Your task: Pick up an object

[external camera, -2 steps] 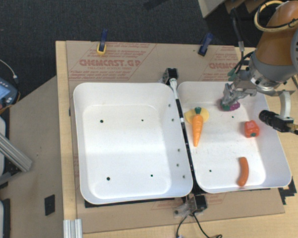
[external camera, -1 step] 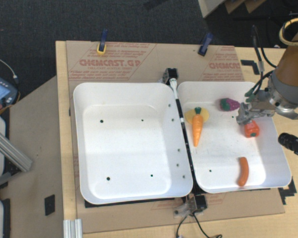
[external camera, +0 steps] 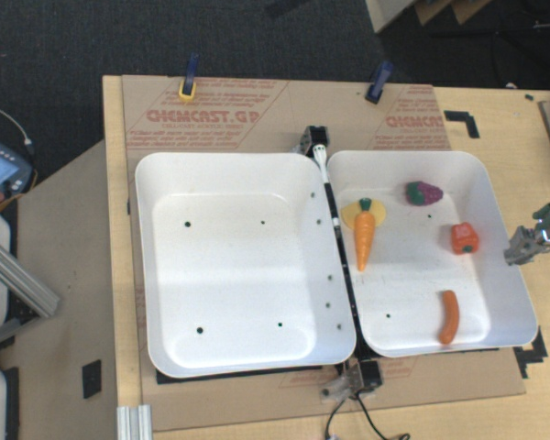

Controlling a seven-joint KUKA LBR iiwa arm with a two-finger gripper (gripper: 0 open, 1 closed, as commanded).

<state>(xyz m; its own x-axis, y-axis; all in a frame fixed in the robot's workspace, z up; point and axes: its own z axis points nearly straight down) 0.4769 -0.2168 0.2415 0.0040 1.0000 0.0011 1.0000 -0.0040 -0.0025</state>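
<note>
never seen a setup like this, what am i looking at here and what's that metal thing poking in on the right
One fixed camera looks down at a slant on a bench holding two shallow white bins side by side. The left bin has only small dark dots on its floor. The right bin holds toy foods: a carrot on a yellow piece, a purple item, a red pepper and an orange sausage shape. The metal thing is the robot arm's tool, at the right bin's outer edge. Nothing shows between its fingers.
</note>
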